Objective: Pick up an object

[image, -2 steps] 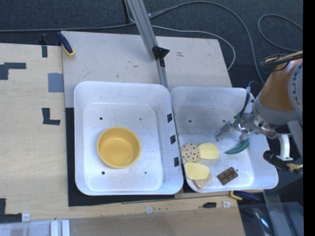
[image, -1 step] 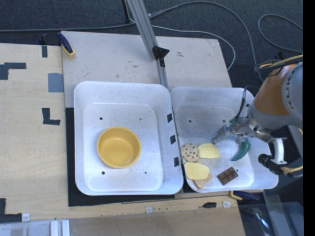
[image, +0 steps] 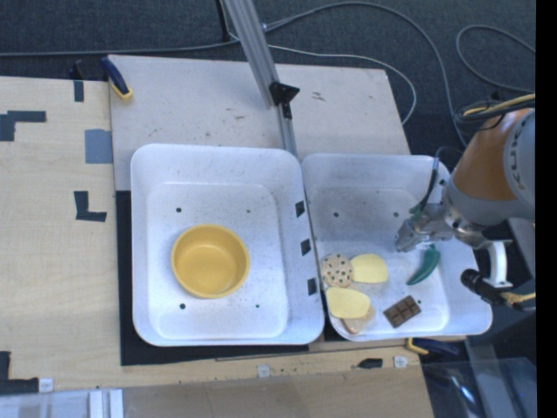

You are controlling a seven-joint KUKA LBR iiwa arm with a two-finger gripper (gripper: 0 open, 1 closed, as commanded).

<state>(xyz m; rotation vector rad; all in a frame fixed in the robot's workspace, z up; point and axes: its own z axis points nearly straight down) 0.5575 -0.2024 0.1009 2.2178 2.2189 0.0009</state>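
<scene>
Green, a curved pepper-like piece (image: 424,266) lay in the right bin (image: 348,185) just under the tool (image: 411,236) (its spread I could not tell). Beside it were a cookie (image: 337,270), yellow pieces (image: 368,269) and a brown bar (image: 402,311); a yellow bowl (image: 210,260) sat in the left bin (image: 218,168).

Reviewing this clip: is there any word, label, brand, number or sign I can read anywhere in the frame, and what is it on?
None can be read.
The grey tape patches on the bench are blank.
The brown block in the right bin is too small to tell whether it bears any marking.
The yellow bowl bears no visible text.
</scene>
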